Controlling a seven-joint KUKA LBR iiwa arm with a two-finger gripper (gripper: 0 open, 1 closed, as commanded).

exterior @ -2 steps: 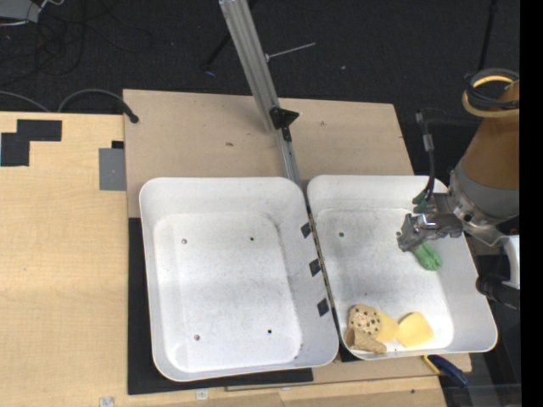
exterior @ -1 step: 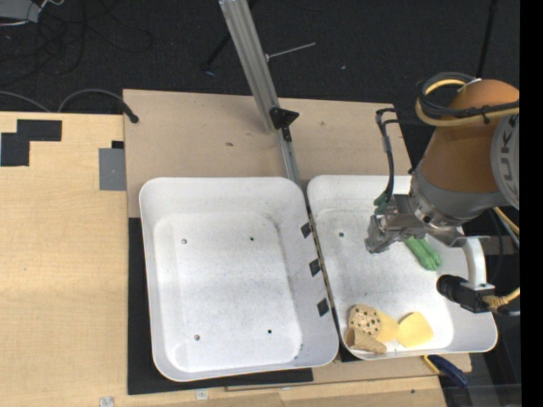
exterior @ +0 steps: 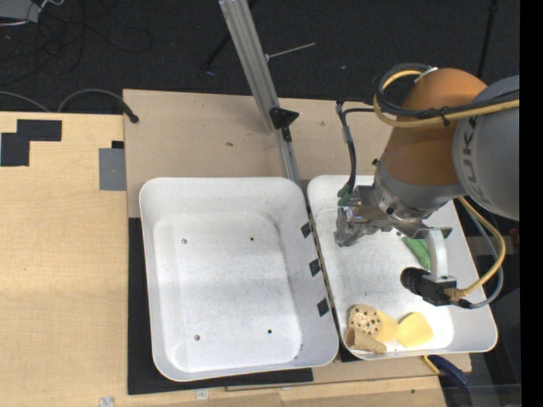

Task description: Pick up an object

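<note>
- Green object (exterior: pixel 417 251) is the nearest candidate. It lies in the right bin (exterior: pixel 373 282), near the end effector (exterior: pixel 348 231) and half hidden under the arm's wrist.
- Two more sit at the near end of that bin: a yellow piece (exterior: pixel 416 330) and a speckled tan piece (exterior: pixel 365 321). They touch each other and are well apart from the end effector.
- The left bin (exterior: pixel 221 270) offers nothing to go for.
- The end effector is low over the far-left part of the right bin, close to the wall beside the left bin. It looks to be over bare bin floor, with nothing seen in its hold.
- Wide or narrow? Cannot tell, because the wrist blocks the view from this angle.
- To do this well, by my judgement: line up squarely over one object before going down, and keep off the bin wall. The green one is the short trip. The yellow and tan pair touch, so a grab there risks shoving one aside.
</note>
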